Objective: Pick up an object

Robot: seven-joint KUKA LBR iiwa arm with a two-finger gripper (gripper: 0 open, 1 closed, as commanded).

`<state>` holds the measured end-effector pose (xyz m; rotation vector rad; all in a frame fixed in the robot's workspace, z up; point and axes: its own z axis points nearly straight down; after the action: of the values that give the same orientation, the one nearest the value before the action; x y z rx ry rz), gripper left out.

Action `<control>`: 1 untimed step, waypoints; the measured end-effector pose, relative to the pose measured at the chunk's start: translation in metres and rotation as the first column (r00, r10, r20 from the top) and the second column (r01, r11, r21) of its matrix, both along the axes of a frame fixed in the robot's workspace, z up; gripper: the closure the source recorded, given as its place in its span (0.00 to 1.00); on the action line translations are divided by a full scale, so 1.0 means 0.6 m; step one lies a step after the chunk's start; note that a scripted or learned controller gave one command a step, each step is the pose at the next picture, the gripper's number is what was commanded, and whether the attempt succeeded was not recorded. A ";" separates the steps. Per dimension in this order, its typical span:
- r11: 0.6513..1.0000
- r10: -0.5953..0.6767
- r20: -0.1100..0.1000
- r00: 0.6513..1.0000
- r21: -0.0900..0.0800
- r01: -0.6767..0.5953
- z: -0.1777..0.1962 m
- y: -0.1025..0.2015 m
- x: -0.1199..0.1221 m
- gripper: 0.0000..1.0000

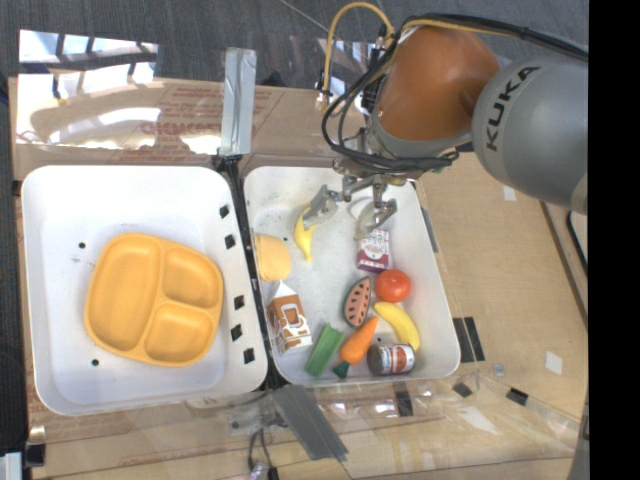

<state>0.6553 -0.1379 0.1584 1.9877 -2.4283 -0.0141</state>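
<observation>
Arm (520, 118): grey, orange band above the wrist; enters from 3 o'clock, reaching over the far part of the right bin
Claw (350, 210): fingers spread apart, pointing down; nothing between them; one finger (322, 204) close to the upper tip of the small banana, the other (381, 211) just above the carton
Right bin (440, 298): white, shallow; holds all the small items
Small banana (303, 233): yellow, at 10 o'clock in the bin
Carton (374, 250): maroon and white, near bin centre, below the claw
Yellow ball (272, 258): at 9 o'clock, against the left wall
Tomato (394, 286): red, at 3 o'clock from centre
Watermelon slice (357, 301): just left of the tomato
Second banana (398, 325): at 5 o'clock
Carrot (358, 341); green piece (324, 350); can (391, 358): along the 6 o'clock edge
Brown box (289, 323): at 7 o'clock
Left bin (50, 228): white; holds a yellow divided tray (153, 298)
Surface (500, 288): brown, tape marks at 4 o'clock
</observation>
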 end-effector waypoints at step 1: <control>0.979 0.204 0.021 0.979 -0.007 -0.204 -0.101 0.061 -0.017 0.00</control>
<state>0.6448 -0.1012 0.0979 2.2359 -2.2206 0.0134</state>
